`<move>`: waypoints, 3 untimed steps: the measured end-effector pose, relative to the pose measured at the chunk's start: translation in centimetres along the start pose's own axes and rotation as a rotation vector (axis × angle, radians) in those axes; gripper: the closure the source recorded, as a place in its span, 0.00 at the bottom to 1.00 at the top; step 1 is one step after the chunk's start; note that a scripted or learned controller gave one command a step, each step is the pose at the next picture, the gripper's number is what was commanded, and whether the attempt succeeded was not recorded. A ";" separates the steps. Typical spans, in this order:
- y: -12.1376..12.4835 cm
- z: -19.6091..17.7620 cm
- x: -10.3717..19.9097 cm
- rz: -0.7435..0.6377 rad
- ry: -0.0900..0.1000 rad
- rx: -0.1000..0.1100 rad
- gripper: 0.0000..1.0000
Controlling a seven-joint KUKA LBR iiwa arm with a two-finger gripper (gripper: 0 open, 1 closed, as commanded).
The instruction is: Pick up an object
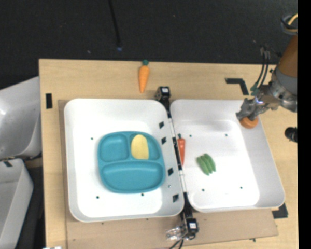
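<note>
Objects are split across two white bins sitting side by side on the light wood worktop. The left bin holds a teal divided plate, and a pale yellow oval thing (could be a lemon or a potato, hard to say) sits in the plate's upper right compartment. The plate's other two compartments have nothing in them.

The right bin has a small green bumpy item, looks like a pea pod or a little bunch of beans, lying roughly in the middle of the bin floor. An orange-red carrot-shaped piece lies right along the divide between the two bins, on the right bin's side as far as the view lets anyone tell.

Another carrot, orange with a green top, is outside both bins, lying on the worktop just past the left bin's far edge.

The arm comes in from the right, and its claw hangs over the far right corner of the right bin. A small orange object shows right at the claw's tip, at the bin's rim. Whether the claw is spread or pinched on that orange thing is something the view just doesn't show clearly enough, so can't tell.
</note>
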State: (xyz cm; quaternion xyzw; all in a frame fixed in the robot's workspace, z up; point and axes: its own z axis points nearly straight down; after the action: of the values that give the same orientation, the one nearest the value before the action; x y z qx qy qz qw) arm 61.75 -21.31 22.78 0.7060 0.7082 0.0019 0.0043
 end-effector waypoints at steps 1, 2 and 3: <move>0.9 -4.8 0.2 0.000 0.001 0.002 1.00; 1.0 -6.5 0.1 -0.003 0.002 0.006 1.00; 2.0 -6.7 4.8 -0.003 0.004 0.008 1.00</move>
State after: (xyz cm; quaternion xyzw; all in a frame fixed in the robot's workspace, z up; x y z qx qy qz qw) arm 63.65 -16.50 29.51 0.7050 0.7092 0.0002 0.0001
